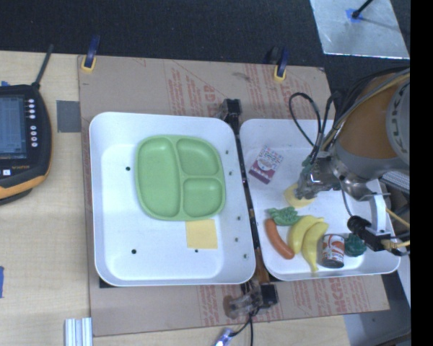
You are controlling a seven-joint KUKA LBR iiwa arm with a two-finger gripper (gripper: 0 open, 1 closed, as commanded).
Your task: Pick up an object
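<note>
Bananas (308,238) and can (333,251) lie in right bin (274,269).

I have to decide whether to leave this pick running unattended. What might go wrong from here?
The gripper sits low over a pale yellow piece in the right bin. The broccoli, bananas and sausage crowd just beside it, so it may nudge them or catch two things. The loose black cable might snag.

floor (166,13): dark, maybe carpet | bench (29,265): pale wood | cardboard sheet (166,85)
</note>
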